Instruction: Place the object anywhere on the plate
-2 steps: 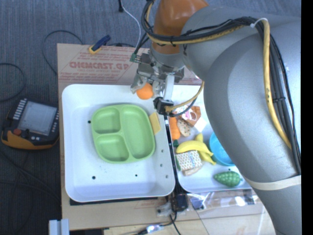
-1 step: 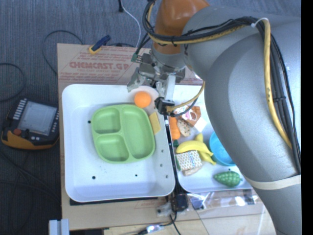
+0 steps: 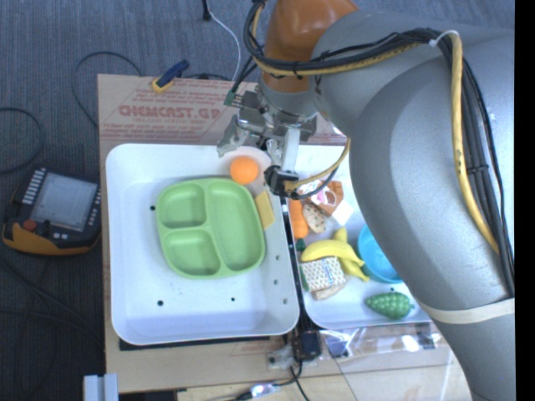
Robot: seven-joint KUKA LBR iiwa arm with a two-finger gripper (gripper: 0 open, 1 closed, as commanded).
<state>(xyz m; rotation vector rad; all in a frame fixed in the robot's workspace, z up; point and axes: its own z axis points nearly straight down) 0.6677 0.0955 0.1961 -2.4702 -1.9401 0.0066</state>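
We saw the gripper [image 3: 251,150] above the left bin [image 3: 134,307], an orange ball [image 3: 244,170] just below it at the green plate [image 3: 209,228]'s upper right rim, finger state we could not tell.

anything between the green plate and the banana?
Yes, in the camera view: a small yellow block at the green plate's right edge, then the bin walls where both bins meet. The banana lies in the right bin.
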